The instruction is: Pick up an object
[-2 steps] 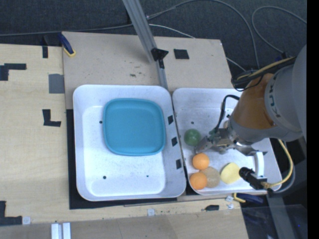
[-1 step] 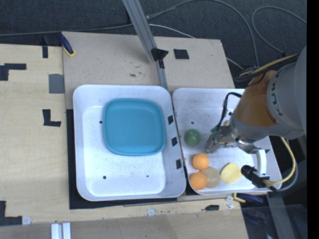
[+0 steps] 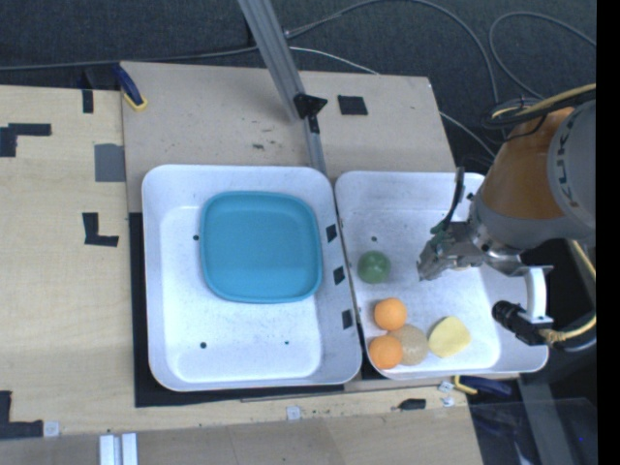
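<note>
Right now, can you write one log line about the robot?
step: reaching | tool: over right bin, holds nothing seen | nearest: green ball | left bin: blue plate

- Both bins [image 3: 174, 260]: white plastic, smooth, slight sheen, speckled with dark scuffs
- Blue plate [image 3: 260, 247]: smooth plastic, satin finish
- Bench top [image 3: 58, 260]: pale wood-look board, matt
- Arm shell [image 3: 528, 187]: glossy orange and grey
- Slanted rail [image 3: 276, 46]: bare brushed-looking metal
- Floor [image 3: 116, 13]: dark, rough carpet-like weave
</note>
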You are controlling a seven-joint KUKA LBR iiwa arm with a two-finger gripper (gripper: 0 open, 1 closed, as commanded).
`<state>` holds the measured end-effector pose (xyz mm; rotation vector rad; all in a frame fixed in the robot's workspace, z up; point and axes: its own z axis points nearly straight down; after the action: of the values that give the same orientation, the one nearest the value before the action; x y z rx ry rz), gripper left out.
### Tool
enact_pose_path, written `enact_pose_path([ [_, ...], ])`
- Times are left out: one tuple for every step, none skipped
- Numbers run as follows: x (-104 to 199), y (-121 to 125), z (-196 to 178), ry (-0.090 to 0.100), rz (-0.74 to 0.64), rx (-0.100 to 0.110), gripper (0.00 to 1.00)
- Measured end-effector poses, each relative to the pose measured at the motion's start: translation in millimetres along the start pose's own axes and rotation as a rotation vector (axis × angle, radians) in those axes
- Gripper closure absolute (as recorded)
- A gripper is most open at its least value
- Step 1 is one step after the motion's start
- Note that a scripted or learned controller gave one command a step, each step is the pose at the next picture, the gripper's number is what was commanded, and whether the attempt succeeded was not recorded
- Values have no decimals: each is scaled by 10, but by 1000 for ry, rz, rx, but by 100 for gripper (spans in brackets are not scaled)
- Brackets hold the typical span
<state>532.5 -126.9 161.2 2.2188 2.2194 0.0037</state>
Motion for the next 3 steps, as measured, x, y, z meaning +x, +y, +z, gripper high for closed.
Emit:
enact_pose_path([
  [-92,-2,-569,0,1,0,100],
  [-92,1,-770,0,0,3,100],
  [475,73,-832,2,-3,5,100],
])
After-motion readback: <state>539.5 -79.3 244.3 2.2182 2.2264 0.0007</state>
